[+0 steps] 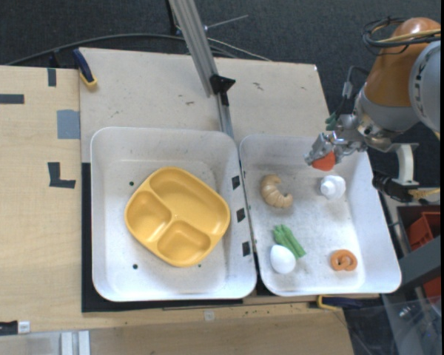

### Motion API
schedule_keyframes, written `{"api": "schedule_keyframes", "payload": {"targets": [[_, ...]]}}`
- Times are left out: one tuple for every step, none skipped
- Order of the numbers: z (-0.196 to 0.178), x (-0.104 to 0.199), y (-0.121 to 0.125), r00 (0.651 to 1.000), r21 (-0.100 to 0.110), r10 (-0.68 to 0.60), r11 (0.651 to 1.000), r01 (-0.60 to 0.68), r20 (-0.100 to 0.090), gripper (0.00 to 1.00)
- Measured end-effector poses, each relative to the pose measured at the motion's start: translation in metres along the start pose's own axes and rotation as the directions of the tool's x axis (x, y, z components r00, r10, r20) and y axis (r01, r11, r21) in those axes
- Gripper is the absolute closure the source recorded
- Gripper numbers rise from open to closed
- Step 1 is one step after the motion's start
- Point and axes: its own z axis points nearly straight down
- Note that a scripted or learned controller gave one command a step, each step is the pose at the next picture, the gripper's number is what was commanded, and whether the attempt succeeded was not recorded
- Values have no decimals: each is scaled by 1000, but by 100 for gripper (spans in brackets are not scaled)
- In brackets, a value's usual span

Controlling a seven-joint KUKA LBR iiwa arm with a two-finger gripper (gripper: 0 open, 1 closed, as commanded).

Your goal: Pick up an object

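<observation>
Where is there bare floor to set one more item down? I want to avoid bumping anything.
Left bin: bare strips ring the yellow tray. Right bin: free in the middle, between croissant, white egg and orange ring. Crowded at its upper right, around the gripper.

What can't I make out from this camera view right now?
- Gripper: too small and blurred to judge its grip.
- Red-orange object: partly covered by the gripper; identity unclear.
- White object: too small to identify.
- Arm: cut off by the right edge.
</observation>
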Motion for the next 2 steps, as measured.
{"api": "schedule_keyframes", "payload": {"targets": [[-40, 0, 1, 1000, 0, 0, 1000, 0, 0, 100], [-34, 59, -7, 1000, 5, -5, 1000, 5, -2, 100]]}}
